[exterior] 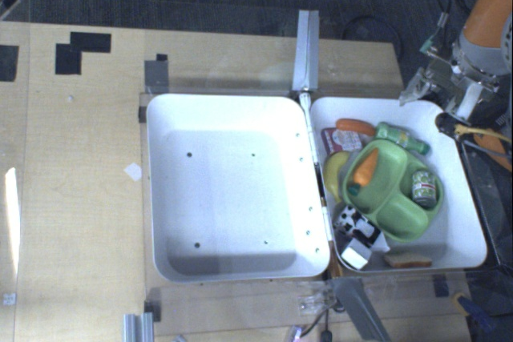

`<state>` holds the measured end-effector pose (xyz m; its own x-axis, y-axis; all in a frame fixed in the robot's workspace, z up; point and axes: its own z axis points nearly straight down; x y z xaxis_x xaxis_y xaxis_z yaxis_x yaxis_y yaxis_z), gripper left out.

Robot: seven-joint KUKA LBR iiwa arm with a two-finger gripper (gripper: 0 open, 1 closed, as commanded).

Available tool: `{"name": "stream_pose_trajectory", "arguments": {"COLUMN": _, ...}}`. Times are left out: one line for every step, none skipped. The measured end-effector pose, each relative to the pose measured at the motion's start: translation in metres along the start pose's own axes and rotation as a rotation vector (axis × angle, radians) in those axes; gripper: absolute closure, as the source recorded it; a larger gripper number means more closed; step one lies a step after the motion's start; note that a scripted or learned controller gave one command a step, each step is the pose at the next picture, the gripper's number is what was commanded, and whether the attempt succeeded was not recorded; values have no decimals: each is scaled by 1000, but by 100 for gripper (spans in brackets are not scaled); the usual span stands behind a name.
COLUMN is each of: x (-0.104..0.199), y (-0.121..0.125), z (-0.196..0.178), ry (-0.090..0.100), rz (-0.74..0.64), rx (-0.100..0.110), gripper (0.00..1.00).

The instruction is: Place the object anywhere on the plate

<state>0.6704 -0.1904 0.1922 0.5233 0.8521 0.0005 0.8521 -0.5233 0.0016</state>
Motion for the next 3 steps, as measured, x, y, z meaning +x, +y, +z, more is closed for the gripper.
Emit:
{"name": "stream_pose_trajectory", "arguments": {"x": -2, "y": 1, "z": 0, "ry": 0, "rz": 90, "rx": 0, "gripper": 0}}
{"name": "stream_pose_trajectory", "arguments": {"x": 8, "y": -6, "z": -7, "ry": -2, "rz": 283, "rx": 3, "gripper": 0}}
{"name": "stream_pose_trajectory", "arguments": {"x": 20, "y": -32, "z": 46, "ry": -2, "rz": 416, "rx": 4, "gripper": 0}}
